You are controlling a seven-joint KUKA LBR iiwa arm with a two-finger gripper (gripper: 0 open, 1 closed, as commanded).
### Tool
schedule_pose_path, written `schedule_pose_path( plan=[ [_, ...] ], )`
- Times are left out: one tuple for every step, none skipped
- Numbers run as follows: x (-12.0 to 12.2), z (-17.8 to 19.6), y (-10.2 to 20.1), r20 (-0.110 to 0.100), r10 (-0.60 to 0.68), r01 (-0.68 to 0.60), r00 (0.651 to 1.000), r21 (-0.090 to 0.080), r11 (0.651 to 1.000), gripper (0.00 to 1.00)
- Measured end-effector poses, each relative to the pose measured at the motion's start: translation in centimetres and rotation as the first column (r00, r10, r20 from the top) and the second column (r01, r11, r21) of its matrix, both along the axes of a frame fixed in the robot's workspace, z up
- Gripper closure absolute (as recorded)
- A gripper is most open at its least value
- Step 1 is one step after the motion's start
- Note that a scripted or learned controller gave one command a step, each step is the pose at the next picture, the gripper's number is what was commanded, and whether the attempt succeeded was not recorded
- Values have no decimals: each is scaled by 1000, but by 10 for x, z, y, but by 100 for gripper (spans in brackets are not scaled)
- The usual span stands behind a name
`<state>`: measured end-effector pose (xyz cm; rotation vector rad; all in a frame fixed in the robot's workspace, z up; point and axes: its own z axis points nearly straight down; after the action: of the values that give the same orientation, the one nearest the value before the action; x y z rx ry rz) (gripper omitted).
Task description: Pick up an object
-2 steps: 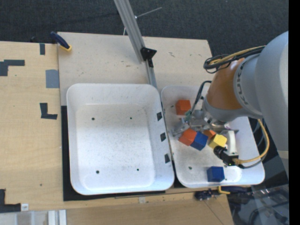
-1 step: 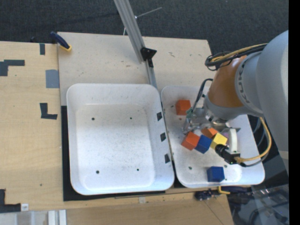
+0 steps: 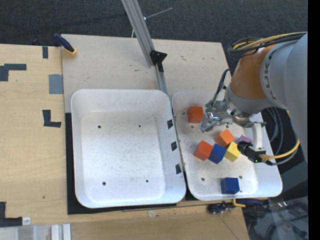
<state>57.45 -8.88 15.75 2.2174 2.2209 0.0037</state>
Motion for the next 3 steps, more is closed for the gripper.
schedule_pose_path(
  plan=[
    [1,64,-2,2,0,0,1000,0,1000,100],
    [0,120,-11,1,-1,1,1000,-1,1000,100],
    [-2,120,37,-4,4,-4,1000,2,1000,100]
  ],
)
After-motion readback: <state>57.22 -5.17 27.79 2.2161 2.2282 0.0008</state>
